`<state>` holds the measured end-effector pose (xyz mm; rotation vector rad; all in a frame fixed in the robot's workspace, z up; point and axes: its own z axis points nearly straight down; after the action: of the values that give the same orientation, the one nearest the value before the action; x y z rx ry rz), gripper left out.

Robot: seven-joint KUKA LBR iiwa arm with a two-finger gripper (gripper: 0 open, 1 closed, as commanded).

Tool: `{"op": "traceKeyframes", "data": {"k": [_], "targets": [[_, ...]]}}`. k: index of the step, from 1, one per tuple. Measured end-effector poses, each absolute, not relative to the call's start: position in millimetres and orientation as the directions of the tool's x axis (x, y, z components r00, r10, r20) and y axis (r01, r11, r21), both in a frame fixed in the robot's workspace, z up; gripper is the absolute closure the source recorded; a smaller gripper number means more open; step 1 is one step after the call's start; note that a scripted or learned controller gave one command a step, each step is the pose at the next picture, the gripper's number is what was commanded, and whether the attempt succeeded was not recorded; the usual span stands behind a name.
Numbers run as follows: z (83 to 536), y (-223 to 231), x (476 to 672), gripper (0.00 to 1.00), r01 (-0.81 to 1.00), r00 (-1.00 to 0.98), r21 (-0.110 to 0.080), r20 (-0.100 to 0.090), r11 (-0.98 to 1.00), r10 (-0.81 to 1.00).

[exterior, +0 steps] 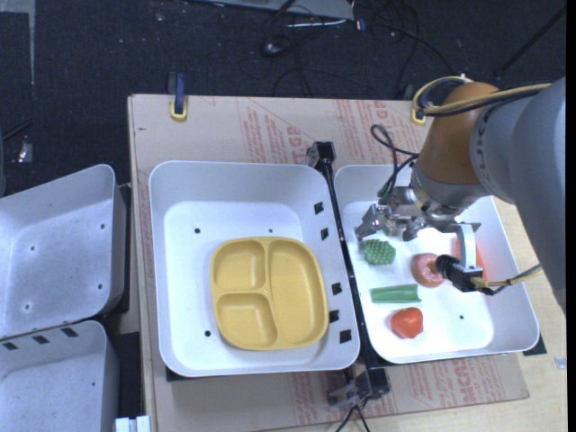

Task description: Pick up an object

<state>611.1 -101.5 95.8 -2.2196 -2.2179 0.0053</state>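
Green bumpy ball (379,253), round, knobbly, just below gripper (376,229), grip state unclear

R bin crowded, L bin mostly taken up by tray.

R bin (504,327): arm (486,142) w/ gripper (382,228) blocks far half; green knobbly item (379,253), pink ring (428,270), green stick (394,292), red item (407,322) sit close together mid-bin, narrow gaps btwn. Bare floor near front-right corner. L bin (180,205): yellow divided tray (268,292) fills centre; open strips along far wall & left side.
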Motion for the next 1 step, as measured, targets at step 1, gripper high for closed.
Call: {"op": "traceKeyframes", "data": {"k": [1], "targets": [[109.8,-101.7,612.9,1.00,1.000,0.001,0.001,-0.001,-0.001,1.000]]}}
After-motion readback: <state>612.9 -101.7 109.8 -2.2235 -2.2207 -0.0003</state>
